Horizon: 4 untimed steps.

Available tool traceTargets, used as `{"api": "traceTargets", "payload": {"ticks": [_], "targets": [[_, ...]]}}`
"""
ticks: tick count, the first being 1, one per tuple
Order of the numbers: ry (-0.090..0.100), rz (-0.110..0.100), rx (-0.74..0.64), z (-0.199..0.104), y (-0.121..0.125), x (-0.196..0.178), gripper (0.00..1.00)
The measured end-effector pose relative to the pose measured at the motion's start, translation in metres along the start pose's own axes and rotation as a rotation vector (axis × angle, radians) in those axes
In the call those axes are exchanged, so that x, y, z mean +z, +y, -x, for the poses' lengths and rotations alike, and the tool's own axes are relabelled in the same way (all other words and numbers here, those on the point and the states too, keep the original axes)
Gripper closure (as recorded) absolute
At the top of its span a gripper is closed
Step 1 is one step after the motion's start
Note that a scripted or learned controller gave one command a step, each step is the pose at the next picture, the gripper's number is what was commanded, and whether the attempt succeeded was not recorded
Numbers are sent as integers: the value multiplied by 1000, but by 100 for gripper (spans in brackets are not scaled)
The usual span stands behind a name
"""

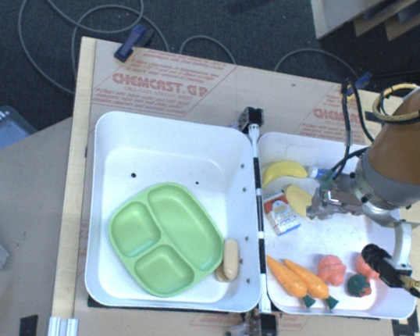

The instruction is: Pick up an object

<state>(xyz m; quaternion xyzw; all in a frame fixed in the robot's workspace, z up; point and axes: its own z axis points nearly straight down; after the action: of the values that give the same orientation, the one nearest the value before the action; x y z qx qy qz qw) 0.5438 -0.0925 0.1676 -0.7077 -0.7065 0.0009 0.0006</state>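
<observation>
In the right bin (319,150), the gripper (321,205) is lowered beside a pale yellow piece (297,198) and banana (285,170); its opening cannot be told. Crowded neighbours could be nudged, spoiling the grasp.

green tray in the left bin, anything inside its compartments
The green tray has three compartments, all showing bare green. A tan bread-roll-like piece lies beside its right edge, on the left bin floor. What lies under the tray is covered.
</observation>
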Motion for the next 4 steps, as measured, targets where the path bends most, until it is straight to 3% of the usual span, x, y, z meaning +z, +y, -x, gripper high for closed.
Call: {"api": "traceTargets", "payload": {"ticks": [1, 2, 3, 4], "targets": [[1, 3, -3, -41, 63, -18, 100], [-1, 5, -1, -26, 78, -17, 100], [0, 0, -1, 28, 48, 39, 100], [1, 4, -3, -42, 62, -18, 100]]}}
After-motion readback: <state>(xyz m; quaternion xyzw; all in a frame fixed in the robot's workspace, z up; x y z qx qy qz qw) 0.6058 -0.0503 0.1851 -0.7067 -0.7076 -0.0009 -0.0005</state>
